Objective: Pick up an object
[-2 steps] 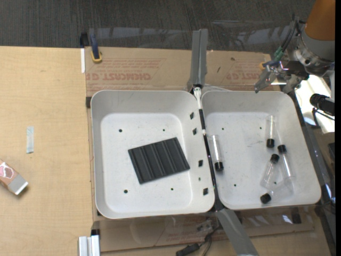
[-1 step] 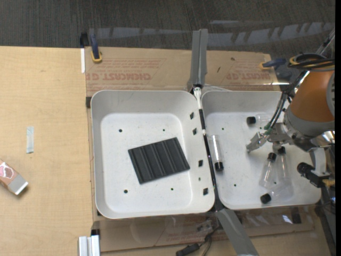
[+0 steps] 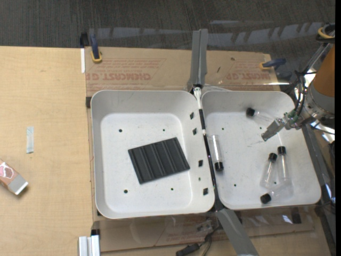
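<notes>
The nearest things to me are clear plastic tubes with black caps, lying in the right bin [image 3: 314,193]. One tube [image 3: 258,115] lies just behind my gripper [image 3: 266,136], its cap pointing away from me. Two more tubes [image 3: 276,167] lie side by side just below and in front of me, caps up toward my wrist, with a loose-looking black cap [image 3: 265,198] beyond them. A fourth tube [image 3: 216,152] rests along the bin's far wall, well off to my side.

I judge these light, rigid and slick: round walls will roll or squirt out if I pinch off-centre. I would take one across its middle, jaws square to its long axis, not on the cap.

My gripper hangs low over the bin floor, tapering to a point; I cannot tell how wide it stands, and nothing shows between its tips.

Farther away, in the left bin [image 3: 98,143], lies a dark ribbed mat [image 3: 159,160], flat and harder to get under.
</notes>
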`<control>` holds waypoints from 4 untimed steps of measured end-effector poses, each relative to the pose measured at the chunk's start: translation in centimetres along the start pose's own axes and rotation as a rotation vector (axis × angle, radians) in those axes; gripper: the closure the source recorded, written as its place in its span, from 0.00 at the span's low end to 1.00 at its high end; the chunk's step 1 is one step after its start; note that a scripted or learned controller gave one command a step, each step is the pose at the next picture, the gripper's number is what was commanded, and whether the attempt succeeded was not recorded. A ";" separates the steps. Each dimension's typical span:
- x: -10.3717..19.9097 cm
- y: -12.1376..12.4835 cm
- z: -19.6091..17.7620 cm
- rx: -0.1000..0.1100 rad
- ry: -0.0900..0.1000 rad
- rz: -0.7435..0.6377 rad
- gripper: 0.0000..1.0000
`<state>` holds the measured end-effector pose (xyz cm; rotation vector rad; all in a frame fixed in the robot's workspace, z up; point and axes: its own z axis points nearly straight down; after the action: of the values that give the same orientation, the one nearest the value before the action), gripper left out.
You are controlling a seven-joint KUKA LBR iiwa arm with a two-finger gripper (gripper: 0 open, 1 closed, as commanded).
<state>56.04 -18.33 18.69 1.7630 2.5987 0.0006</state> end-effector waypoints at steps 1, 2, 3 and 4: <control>0.4 -7.9 6.5 0.000 0.000 -0.102 0.00; -1.0 -8.0 -2.9 -0.001 -0.001 -0.299 0.00; -0.7 -9.0 -16.7 -0.002 -0.003 -0.555 0.00; -0.8 -8.8 -17.6 -0.004 -0.006 -0.552 1.00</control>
<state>48.09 -22.31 36.28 0.9851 2.9741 -0.0011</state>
